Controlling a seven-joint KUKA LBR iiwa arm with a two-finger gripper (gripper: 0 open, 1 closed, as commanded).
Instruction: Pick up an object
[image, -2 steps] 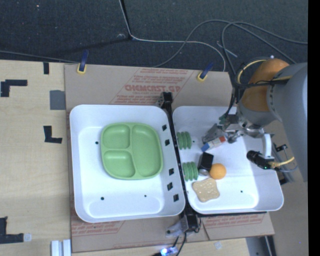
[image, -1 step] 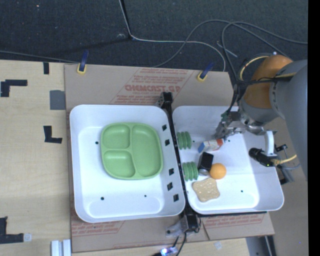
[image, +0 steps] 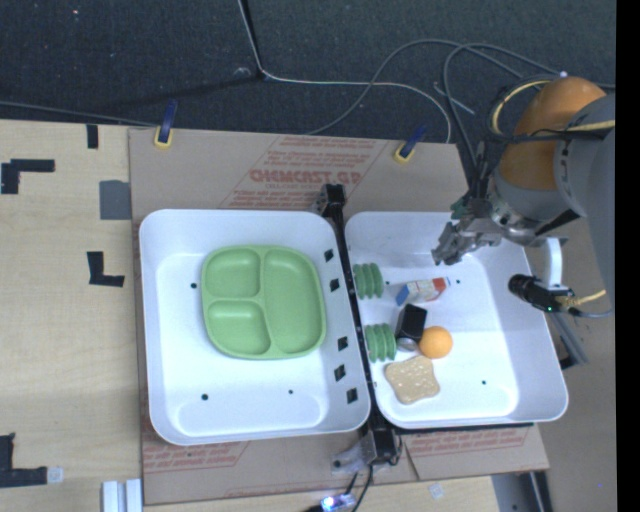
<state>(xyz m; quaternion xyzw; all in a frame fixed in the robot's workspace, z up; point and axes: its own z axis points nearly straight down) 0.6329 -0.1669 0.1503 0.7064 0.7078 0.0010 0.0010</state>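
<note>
Camera view, taking the orange ball (image: 435, 343) in the right bin (image: 520, 385) as landmark: touching its left, 1 black block (image: 411, 323); just below-left, 1 toast-like tan slice (image: 412, 380); above-left, 1 small bottle (image: 420, 291) lying flat, white with red and blue ends; further left along the bin wall, 2 green ridged pieces (image: 368, 280). Well to the left, in the left bin (image: 160, 300), 1 green divided plate (image: 264, 302). Above the ball, past the bottle, gripper (image: 447, 252) hanging low with nothing seen between its fingers; how far spread, cannot tell.
</note>
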